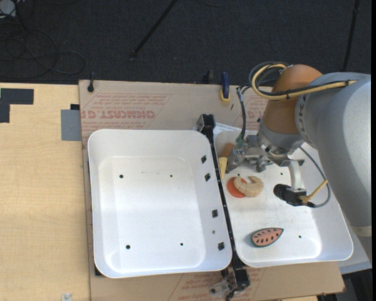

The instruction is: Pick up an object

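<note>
Your gripper [245, 160] hangs low in the right bin [329, 243], just above the tan object [249, 185]. You risk nudging that object aside instead of catching it.

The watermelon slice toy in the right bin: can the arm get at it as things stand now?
Probably yes. The watermelon slice lies alone on the floor of the right bin, apart from the other toys, and nothing covers it; the hand is over the same bin.
</note>
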`<state>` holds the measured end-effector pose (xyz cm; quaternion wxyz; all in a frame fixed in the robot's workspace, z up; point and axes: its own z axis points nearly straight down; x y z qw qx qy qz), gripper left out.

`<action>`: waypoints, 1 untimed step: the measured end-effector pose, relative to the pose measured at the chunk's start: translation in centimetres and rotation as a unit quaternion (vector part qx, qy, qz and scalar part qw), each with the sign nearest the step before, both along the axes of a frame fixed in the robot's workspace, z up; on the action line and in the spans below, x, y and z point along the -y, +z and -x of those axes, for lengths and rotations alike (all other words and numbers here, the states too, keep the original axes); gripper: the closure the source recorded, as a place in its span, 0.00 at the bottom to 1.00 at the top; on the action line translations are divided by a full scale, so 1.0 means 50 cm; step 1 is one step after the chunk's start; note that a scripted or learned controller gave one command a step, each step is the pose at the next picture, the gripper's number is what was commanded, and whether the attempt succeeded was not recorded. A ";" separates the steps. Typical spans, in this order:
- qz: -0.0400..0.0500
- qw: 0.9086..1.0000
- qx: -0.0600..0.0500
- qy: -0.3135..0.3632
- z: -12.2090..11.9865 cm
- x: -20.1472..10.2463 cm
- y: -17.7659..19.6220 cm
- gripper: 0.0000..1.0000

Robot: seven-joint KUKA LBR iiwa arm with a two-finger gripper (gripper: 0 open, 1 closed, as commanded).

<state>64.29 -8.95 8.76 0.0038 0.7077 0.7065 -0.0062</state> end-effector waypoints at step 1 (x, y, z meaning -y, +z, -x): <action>-0.007 1.000 -0.002 -0.002 0.123 0.084 -0.003 0.00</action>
